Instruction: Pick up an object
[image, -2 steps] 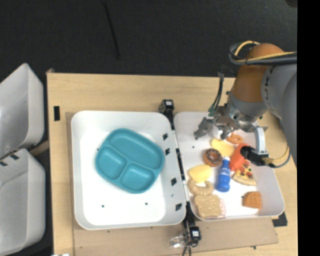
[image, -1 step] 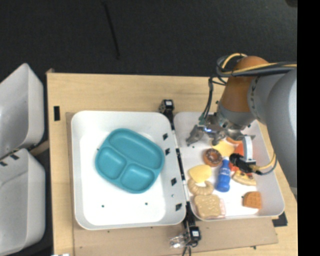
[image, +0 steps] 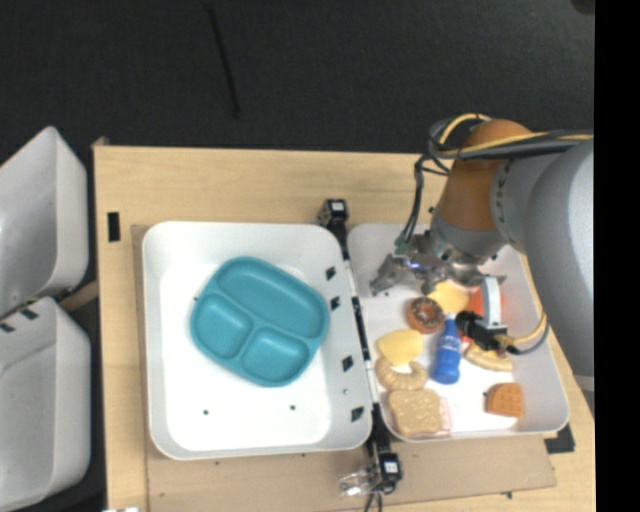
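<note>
I was looking at a robot lab test cell, not a home. A plain wooden bench (image: 250, 180) stood on dark carpet-like flooring (image: 250, 70) and carried two white bins (image: 170, 400) clipped together. A teal divided tray (image: 260, 320) and toy food pieces (image: 420, 410) lay in them, under an industrial arm (image: 520, 200).

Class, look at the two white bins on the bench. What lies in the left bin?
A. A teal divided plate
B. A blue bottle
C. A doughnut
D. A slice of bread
A: the teal divided plate lies alone in the left bin, while the blue bottle and the food items sit in the right bin.
</note>
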